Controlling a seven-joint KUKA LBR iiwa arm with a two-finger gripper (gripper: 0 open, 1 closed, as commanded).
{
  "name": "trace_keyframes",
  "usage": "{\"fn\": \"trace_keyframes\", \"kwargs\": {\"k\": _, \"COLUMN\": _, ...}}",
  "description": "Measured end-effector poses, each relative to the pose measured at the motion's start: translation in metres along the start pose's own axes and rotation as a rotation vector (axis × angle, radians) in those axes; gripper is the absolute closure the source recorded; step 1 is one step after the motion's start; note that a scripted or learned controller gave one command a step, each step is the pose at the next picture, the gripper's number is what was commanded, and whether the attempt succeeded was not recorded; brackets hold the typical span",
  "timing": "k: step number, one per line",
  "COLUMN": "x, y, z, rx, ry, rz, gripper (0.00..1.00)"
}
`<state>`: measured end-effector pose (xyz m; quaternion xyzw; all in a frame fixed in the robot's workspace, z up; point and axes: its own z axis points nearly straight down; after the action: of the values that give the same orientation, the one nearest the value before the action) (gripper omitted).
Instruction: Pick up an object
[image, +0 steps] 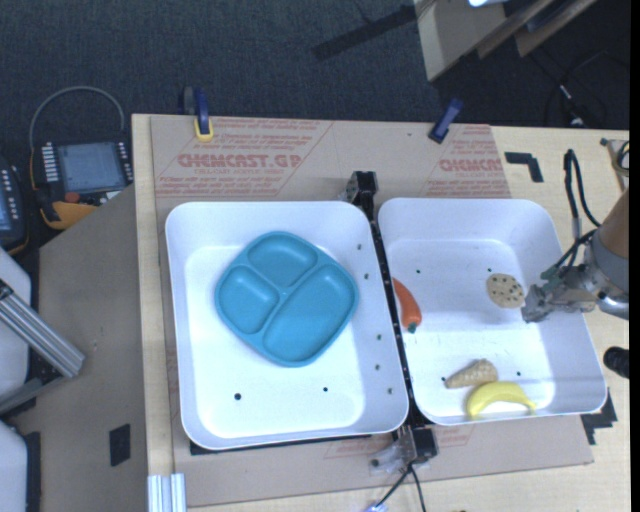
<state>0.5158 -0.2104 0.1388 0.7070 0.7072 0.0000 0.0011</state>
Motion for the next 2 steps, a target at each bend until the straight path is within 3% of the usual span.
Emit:
{"fn": "trace_keyframes", "kwargs": {"k": 1, "x": 0.002, "y": -0.004, "z": -0.061, "rx": -0.003, "ry": -0.001, "rz": -0.001, "gripper": 1.0}}
{"fn": "trace_keyframes", "kwargs": {"k": 2, "x": 0.002, "y": -0.003, "z": -0.099, "rx": -0.003, "ry": -0.001, "rz": -0.001, "gripper": 1.0}}
